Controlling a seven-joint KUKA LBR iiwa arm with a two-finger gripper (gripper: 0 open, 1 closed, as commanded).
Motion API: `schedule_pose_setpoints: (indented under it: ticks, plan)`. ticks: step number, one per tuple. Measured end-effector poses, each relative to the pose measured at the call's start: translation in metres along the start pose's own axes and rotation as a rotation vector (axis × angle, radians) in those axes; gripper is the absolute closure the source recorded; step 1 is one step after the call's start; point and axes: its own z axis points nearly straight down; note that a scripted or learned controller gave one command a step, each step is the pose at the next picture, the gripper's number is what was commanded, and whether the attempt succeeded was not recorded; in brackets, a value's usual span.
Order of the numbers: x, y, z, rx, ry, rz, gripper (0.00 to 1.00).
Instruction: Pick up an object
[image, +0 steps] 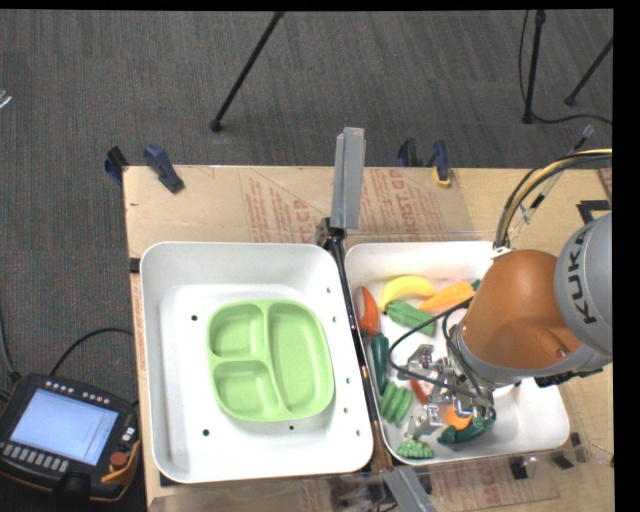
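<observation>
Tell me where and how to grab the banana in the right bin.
Grip the banana across its thick middle, coming straight down from above. It lies flat near the bin's far wall, curved, with its top face open. An orange piece sits close at its right end, so set the fingers across the narrow width.

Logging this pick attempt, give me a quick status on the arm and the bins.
Gripper low in the right bin, fingers hard to read. Toy food crowded beneath: banana, green pieces, orange piece. Green divided tray in the left bin.

A pale green tray (270, 360) lies in a white bin (165, 300); beside it, a yellow banana (407, 288) and orange-banded arm (515, 310).
</observation>
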Motion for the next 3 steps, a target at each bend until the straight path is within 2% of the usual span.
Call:
schedule_pose_setpoints:
  ticks: [1,2,3]
  plan:
    - [0.0,-0.001,-0.009,0.004,0.003,-0.004,1.0]
    - [0.005,-0.003,-0.022,-0.003,0.019,-0.331,1.0]
    - [0.004,-0.001,-0.031,-0.004,0.019,-0.334,1.0]
